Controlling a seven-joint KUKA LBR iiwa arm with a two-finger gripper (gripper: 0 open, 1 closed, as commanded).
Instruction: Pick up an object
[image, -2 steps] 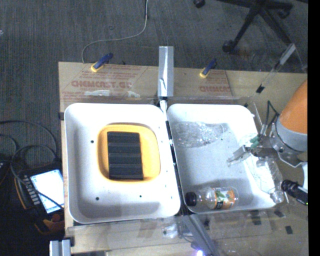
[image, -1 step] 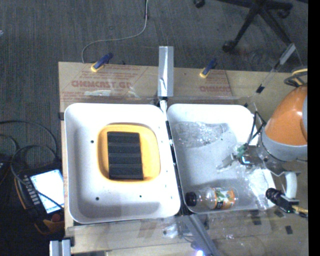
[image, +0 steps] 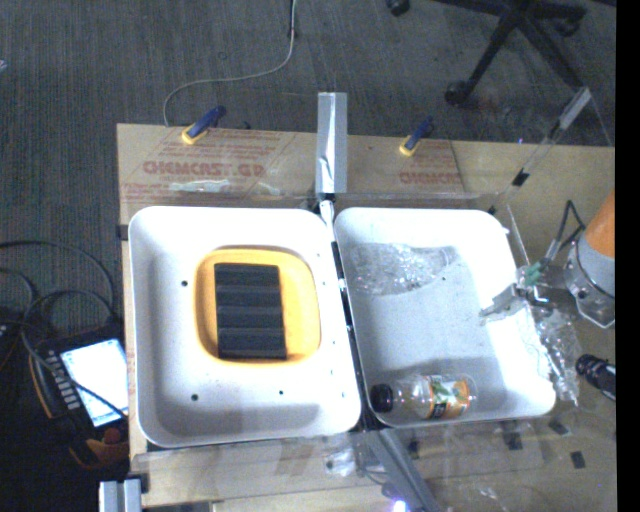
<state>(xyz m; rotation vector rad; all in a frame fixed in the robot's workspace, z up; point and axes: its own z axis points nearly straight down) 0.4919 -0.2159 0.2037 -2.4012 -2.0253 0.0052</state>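
From my remote seat I saw the gripper (image: 508, 303) hanging over the right bin's (image: 420, 330) right rim, though I could not tell how it was set. A clear bottle (image: 425, 395) lay on its side by that bin's near wall. A yellow-rimmed black sponge (image: 256, 306) sat mid left bin (image: 160, 330).

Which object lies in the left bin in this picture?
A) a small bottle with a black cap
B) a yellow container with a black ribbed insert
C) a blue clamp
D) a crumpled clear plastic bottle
B: the yellow container with its black ribbed insert lies in the left bin, while the small capped bottle and the crumpled clear plastic are in the right bin.
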